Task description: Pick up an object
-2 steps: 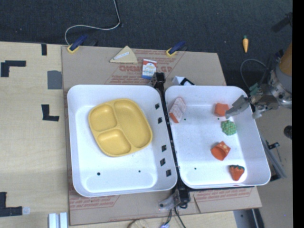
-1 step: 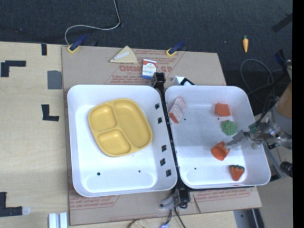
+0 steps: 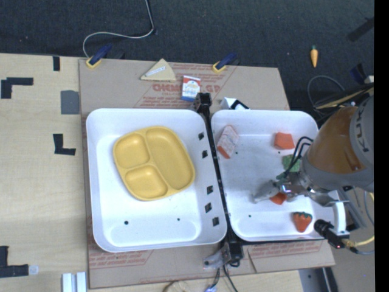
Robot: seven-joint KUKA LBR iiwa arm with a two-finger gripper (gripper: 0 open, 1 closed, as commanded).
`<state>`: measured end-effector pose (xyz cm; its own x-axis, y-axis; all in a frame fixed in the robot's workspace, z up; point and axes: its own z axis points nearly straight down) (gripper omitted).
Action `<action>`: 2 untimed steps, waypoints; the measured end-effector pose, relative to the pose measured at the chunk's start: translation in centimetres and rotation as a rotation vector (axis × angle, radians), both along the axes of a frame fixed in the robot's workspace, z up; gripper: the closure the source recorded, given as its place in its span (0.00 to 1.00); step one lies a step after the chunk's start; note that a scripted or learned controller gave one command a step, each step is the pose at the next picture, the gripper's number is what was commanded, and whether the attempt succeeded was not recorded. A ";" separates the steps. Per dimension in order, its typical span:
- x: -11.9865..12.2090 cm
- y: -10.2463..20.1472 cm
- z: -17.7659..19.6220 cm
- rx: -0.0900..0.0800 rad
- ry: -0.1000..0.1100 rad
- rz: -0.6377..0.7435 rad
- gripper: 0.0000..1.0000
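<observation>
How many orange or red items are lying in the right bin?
3 visible: an orange block near the back wall, a small red piece at the pincer, and a red strawberry-like toy in the front corner. The arm may hide more.

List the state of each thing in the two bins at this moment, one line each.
Yellow divided plate: flat in left bin.
Clear packet: lying at right bin's upper left.
Orange block: lying free.
Strawberry toy: lying free near the front wall.
Gripper: low over a small red piece; grasp unclear.
</observation>
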<state>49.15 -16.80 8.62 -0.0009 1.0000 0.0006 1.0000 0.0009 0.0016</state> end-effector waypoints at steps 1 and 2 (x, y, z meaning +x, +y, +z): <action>0.1 -0.1 1.0 -0.004 -0.003 -0.001 1.00; 5.2 -2.9 1.2 -0.001 0.002 0.000 1.00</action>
